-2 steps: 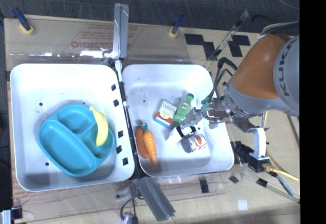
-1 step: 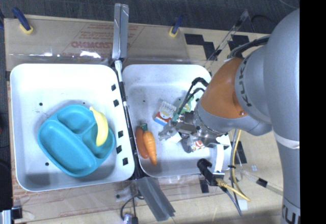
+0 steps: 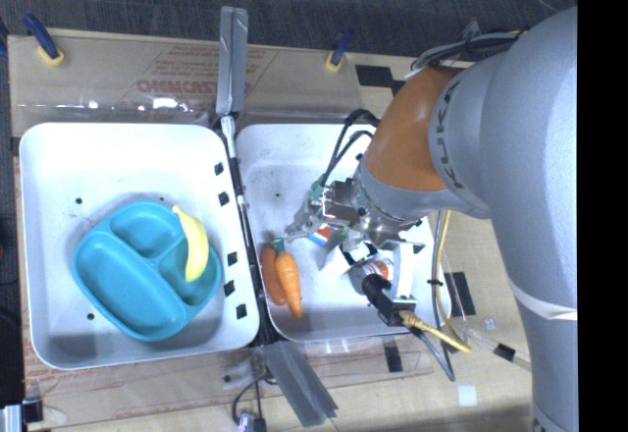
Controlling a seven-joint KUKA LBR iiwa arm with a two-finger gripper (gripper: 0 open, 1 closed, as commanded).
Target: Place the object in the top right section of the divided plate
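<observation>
A blue divided plate (image 3: pixel 128 283) lies in the left bin (image 3: pixel 49 165). A yellow banana (image 3: pixel 194 243) rests along the plate's right side, over its right-hand section. In the right bin (image 3: pixel 285 150), two orange carrots (image 3: pixel 283 278) lie side by side against the left wall. My gripper (image 3: pixel 322 227) hangs low over the middle of the right bin, just right of the carrots and apart from them. A small blue and red bit shows right under it; I cannot make out what it is. The wrist and cables hide the bin floor beneath the arm.
A raised divider (image 3: pixel 235 214) with black clips separates the two bins. The grey arm with its orange band (image 3: pixel 417 140) covers the right bin's right half. Cables (image 3: pixel 437 337) trail over the bin's front right corner. Blue clamps (image 3: pixel 44 39) hold the bench's back edge.
</observation>
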